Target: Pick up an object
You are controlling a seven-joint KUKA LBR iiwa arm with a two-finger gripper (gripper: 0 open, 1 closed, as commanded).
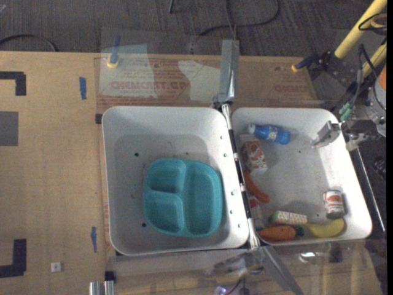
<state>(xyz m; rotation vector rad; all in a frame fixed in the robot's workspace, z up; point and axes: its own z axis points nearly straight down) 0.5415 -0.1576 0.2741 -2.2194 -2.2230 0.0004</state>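
Note:
The right bin point(293, 117) holds several small items. A blue bottle point(270, 133) lies near its back left corner, with a red and white packet point(253, 155) just in front of it. A red sausage-like piece point(256, 189) lies along the left wall. A small red can point(333, 203) stands near the right wall. A banana point(326, 228), an orange carrot point(279, 232) and a small pale box point(288, 217) lie along the front wall. My gripper point(324, 135) hangs over the bin's back right part, apart from every item, with nothing seen in it.
The left bin point(123, 128) holds a teal divided plate point(183, 196). A metal bar point(228, 72) runs back from the seam between the bins. Yellow-handled tools point(362, 20) and cables crowd the far right behind the arm.

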